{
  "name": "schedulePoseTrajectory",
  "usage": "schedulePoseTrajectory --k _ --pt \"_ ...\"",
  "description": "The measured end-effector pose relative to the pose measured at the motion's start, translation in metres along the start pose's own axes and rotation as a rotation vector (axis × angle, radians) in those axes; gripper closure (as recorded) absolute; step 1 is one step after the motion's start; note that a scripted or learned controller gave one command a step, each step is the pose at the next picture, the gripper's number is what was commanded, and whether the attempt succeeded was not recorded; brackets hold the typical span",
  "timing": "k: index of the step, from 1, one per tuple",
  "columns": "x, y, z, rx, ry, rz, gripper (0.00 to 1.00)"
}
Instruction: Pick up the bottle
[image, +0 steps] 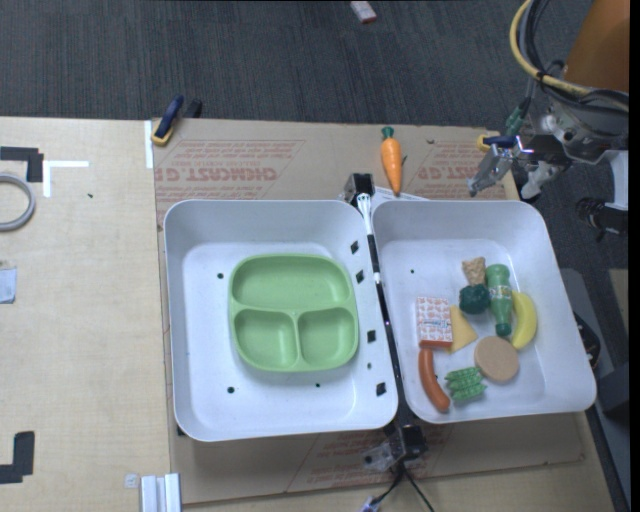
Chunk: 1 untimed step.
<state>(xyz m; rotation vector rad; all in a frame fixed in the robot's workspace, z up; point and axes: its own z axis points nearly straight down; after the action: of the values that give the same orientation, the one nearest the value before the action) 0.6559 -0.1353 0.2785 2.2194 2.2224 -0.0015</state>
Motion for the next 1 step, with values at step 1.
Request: schedulePoseTrajectory --k 1 --pt "-0.0002 0.0004 -0.0098 -0.001 -0.001 -0.003 1.0"
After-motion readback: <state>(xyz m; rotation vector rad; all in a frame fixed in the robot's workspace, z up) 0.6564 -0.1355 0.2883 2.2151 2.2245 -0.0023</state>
